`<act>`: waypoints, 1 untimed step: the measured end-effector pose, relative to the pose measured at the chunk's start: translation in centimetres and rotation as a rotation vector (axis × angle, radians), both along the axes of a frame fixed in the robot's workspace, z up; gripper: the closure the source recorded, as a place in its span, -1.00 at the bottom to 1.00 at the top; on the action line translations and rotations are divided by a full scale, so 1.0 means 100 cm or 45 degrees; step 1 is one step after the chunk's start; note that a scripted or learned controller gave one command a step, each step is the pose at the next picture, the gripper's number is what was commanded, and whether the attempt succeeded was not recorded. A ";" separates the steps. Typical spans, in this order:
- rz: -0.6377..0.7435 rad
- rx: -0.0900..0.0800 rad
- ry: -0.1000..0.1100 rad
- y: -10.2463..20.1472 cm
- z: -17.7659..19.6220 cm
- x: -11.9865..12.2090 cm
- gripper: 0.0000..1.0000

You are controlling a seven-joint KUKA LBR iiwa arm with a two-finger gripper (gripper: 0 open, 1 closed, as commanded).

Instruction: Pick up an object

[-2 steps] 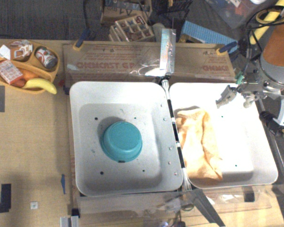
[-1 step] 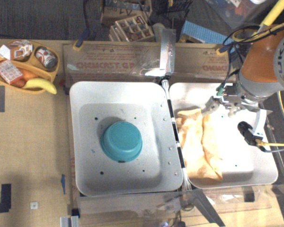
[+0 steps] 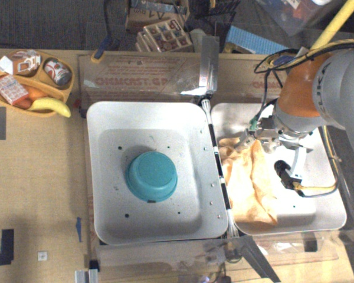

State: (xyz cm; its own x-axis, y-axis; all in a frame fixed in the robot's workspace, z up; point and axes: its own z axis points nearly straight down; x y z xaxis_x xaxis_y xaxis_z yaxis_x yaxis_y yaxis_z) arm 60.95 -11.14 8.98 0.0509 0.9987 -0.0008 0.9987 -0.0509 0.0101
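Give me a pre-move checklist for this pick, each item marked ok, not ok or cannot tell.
1. Gripper over the right bin: ok.
2. Yellow cloth within the right bin: ok.
3. Gripper at the cloth's upper edge: ok.
4. Cloth between the gripper's fingers: cannot tell.
5. Teal bowl in the left bin, apart from the arm: ok.
6. Cable off the cloth: ok.

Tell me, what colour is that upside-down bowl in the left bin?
Teal, the bowl, seen plainly in the camera view.
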 end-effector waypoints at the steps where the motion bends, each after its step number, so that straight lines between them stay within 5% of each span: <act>1: -0.002 0.001 0.000 0.003 0.000 -0.040 -1.00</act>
State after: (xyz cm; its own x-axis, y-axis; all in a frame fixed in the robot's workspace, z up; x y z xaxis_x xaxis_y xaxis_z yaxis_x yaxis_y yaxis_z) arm 56.92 -10.84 8.98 0.0523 0.9986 0.0003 0.9986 -0.0523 0.0099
